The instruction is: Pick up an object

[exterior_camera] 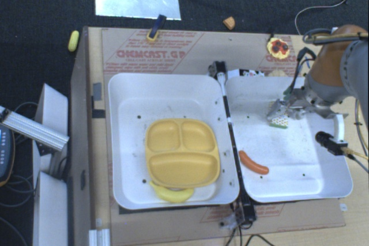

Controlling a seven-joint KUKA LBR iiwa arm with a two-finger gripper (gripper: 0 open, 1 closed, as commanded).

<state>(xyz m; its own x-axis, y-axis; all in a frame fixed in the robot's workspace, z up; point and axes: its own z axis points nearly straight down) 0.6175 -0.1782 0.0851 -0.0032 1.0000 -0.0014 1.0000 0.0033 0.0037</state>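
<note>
In the right bin (300,181), an orange-red sausage (253,162) lies near the front left. A small green-and-white checked object (279,122) rests toward the back. My gripper (285,109) hangs low right over that checked object, touching or nearly touching its top. The grey arm with its orange band (333,60) reaches in from the right. In the left bin (127,124), a yellow divided plate (182,152) sits with a yellow banana (170,193) partly tucked under its front edge.
A black fitting (328,143) on a cable hangs over the right bin's right side. A black divider clamp (229,124) runs between the bins. A small toy pizza (278,47) lies on the bench behind the right bin. A yellow-blue clip (154,30) sits at the bench's back edge.
</note>
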